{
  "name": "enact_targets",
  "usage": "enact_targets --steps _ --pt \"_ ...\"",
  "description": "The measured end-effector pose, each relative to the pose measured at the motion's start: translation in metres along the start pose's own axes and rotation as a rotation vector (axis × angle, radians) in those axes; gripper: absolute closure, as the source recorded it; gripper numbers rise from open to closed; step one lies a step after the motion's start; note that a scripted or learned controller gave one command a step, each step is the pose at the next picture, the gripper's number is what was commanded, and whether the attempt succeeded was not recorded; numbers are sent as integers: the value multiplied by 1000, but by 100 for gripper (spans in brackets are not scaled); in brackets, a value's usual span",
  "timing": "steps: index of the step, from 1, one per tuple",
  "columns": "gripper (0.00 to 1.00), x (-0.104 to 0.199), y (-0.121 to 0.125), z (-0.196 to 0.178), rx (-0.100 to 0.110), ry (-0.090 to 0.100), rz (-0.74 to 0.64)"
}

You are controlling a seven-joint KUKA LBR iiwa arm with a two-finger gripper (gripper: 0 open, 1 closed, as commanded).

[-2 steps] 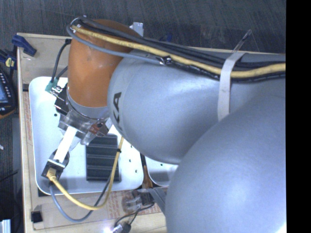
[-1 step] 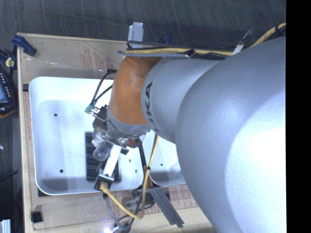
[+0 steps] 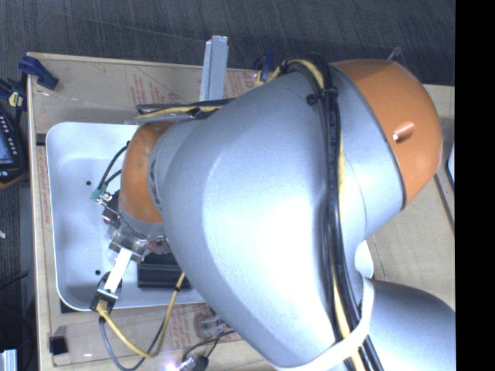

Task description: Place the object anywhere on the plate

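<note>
Object hidden under arm; pincer over white bin, grip cannot tell

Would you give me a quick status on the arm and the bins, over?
Gripper over left bin, state unreadable. Object, plate unconfirmed. Arm blocks much of the bench.
</note>
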State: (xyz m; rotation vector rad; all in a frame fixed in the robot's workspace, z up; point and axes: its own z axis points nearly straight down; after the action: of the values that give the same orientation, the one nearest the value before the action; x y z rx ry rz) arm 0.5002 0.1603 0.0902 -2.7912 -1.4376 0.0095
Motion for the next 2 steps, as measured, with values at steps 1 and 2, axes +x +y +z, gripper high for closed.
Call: enact_targets --steps 1,2 --pt "100 -66 28 -101 -1 2 -183" --pt "100 -19 -18 -3 1 -1 154"
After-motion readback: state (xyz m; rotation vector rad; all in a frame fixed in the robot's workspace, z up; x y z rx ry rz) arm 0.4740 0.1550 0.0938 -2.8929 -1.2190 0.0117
